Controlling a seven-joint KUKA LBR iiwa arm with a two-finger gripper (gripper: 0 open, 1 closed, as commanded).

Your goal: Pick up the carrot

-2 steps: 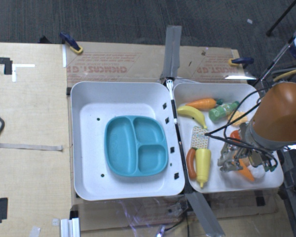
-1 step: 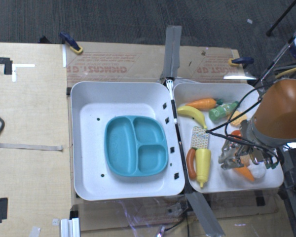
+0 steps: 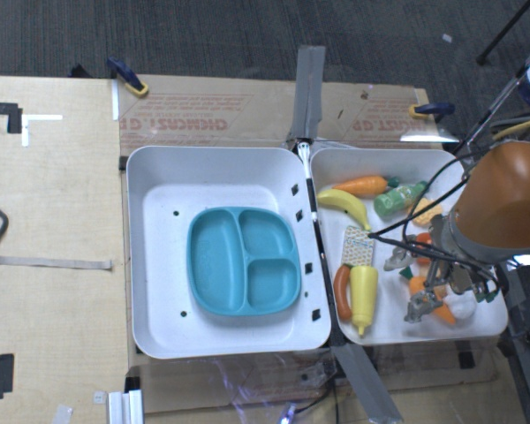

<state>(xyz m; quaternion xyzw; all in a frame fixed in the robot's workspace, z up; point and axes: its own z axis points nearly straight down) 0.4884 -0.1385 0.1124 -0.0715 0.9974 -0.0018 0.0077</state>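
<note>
While gripper (image 3: 421,307) hovers low, carrot (image 3: 360,185) lies apart.
Carrot rests by right bin's (image 3: 486,329) far edge (gripper's opening: cannot tell).

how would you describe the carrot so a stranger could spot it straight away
Start at the right-hand white bin, the one full of toy food. Go to its far edge, beside the divider: the carrot lies there just above the yellow banana, with a green bottle on its right. It is the tapered orange piece.
</note>
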